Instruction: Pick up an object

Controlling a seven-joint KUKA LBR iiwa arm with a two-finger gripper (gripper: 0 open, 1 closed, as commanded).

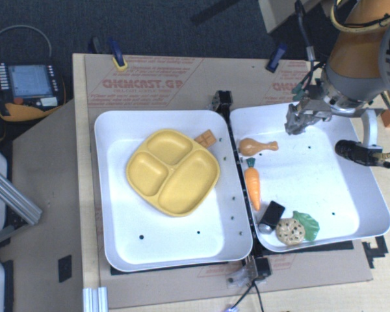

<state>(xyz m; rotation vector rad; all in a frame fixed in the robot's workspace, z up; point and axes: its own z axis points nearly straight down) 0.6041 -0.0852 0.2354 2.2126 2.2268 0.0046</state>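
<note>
In the right bin [351,200], at its left side, lie a toy chicken drumstick [256,147], a carrot [253,186], a black block [272,214], a cookie [289,231] and a green leaf [308,223]. The end effector [298,119] hangs over the bin's upper part; its spread cannot be told. The left bin [117,226] holds a yellow divided plate [173,171]. A cardboard-covered tabletop [149,77] sits on dark blue carpet [117,12].

A robotics lab: white bins [117,239] clamped on a board, a teach pendant [27,86] (cabled) beside it.
</note>
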